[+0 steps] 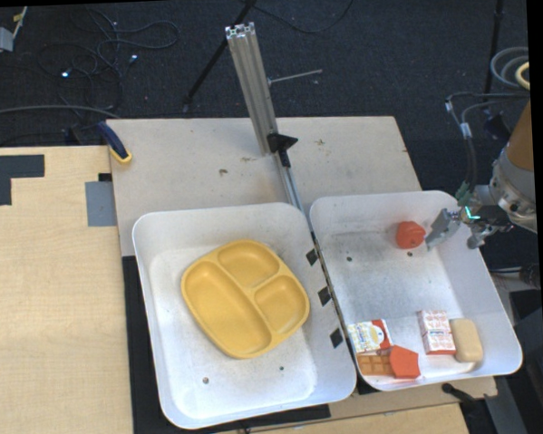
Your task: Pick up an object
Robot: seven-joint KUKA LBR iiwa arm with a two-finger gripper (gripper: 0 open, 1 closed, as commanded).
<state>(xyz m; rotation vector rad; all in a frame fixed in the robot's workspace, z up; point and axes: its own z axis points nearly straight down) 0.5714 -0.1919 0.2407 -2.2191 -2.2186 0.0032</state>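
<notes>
The gripper (455, 227) is seen with its fingers apart and nothing between them, poised just right of the red ball (410, 234) in the right bin (493, 291). The approach step is judged to be in hand; next, the fingers would need to be brought around the ball and closed.

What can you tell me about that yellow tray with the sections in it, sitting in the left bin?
The yellow tray is a rounded, glossy plate that looks like moulded plastic, split by raised ridges into three compartments: one long one along its left side and two smaller ones on the right. All three look bare. It lies flat, right way up and turned at a slant, near the middle of the left bin, resting on the bin's floor. Nothing else touches it.
</notes>
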